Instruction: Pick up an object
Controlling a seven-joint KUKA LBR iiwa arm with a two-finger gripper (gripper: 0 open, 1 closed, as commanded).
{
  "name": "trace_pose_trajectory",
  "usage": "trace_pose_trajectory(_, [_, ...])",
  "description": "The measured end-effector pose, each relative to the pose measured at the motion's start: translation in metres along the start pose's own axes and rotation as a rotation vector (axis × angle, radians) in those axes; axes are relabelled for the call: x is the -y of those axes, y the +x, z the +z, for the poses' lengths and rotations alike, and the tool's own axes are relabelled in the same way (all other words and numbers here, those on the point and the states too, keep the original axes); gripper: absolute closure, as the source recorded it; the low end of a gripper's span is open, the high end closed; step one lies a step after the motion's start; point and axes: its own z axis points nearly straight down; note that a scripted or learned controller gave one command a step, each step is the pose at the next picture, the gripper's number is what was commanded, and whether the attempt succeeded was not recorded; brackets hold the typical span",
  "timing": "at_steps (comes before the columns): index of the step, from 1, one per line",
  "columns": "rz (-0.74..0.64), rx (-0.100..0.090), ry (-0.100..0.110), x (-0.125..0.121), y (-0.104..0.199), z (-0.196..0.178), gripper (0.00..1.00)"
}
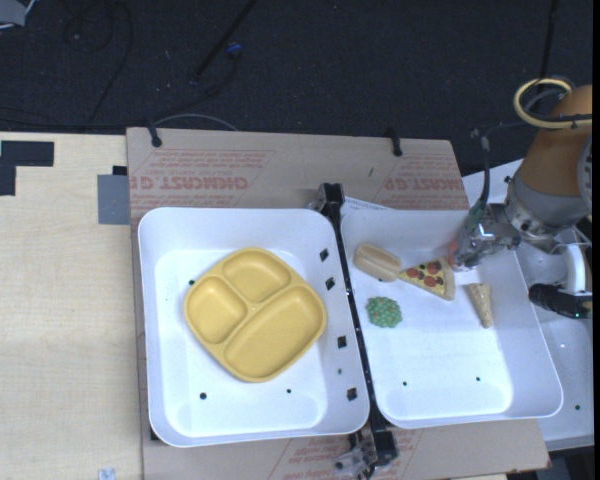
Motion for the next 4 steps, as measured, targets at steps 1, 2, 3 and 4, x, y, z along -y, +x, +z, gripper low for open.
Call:
trace_pose_trajectory(1, [0.000, 0.000, 0.001, 0.004, -0.001, -0.061, 1.00])
trace_pose_trajectory(2, [0.000, 0.000, 0.001, 0.004, -0.002, -0.074, 1.00])
trace_pose_trajectory(3, [-0.002, -0.003, 0.006, 0.017, 0.051, -0.064, 1.00])
trace_pose_trajectory(4, [0.000, -0.002, 0.006, 0.031, 0.106, -0.074, 1.00])
